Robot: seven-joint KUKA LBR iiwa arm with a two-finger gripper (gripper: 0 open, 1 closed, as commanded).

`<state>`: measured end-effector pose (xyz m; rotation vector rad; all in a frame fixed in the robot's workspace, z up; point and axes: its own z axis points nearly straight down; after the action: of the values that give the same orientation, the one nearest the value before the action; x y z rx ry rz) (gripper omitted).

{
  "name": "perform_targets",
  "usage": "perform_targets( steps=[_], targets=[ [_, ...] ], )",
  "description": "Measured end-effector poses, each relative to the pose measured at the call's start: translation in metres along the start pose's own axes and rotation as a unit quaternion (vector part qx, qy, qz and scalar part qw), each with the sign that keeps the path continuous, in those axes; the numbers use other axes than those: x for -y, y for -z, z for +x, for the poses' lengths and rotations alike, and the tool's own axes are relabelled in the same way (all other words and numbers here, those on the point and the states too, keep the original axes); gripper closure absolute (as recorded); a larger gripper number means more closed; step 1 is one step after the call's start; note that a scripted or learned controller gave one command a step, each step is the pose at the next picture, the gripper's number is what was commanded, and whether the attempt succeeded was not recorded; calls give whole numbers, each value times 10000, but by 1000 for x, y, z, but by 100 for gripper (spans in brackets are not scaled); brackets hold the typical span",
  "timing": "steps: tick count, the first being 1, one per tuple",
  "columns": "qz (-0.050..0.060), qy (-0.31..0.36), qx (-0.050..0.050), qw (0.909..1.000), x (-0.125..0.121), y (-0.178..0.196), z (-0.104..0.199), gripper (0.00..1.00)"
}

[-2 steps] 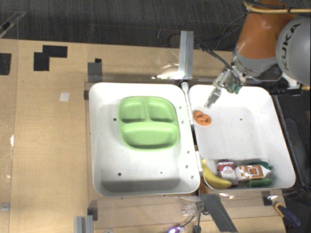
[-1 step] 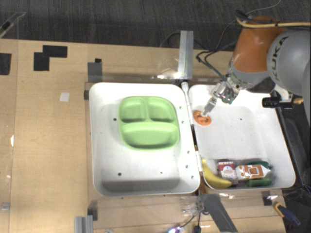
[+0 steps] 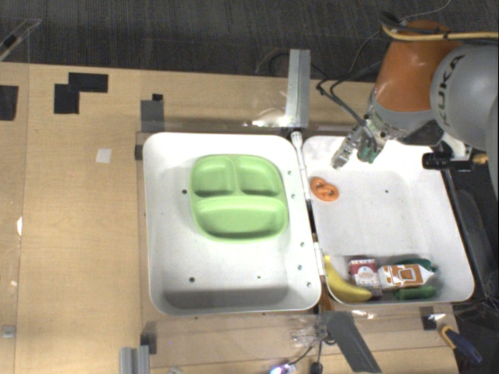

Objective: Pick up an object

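Note:
My gripper point(image 3: 355, 153) hangs over the back left part of the right bin point(image 3: 405, 209), fingers spread apart with nothing between them. An orange round piece point(image 3: 324, 189) lies on the bin floor just below and left of the gripper. Along the bin's front edge lie a yellow banana point(image 3: 343, 284), a small red and white packet point(image 3: 363, 273), an orange and white carton point(image 3: 404, 273) and a green item point(image 3: 413, 292).
The left bin point(image 3: 168, 209) holds a green divided plate point(image 3: 238, 195) in its middle. A metal post point(image 3: 299, 88) stands at the back between the two bins. The arm's orange band point(image 3: 409, 72) rises at the upper right.

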<state>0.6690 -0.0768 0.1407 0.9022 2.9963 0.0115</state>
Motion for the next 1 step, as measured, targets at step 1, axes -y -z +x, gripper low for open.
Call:
perform_targets(
  steps=[1],
  targets=[
    [33,-658,-24,9978,5,43,2,100]
  ],
)
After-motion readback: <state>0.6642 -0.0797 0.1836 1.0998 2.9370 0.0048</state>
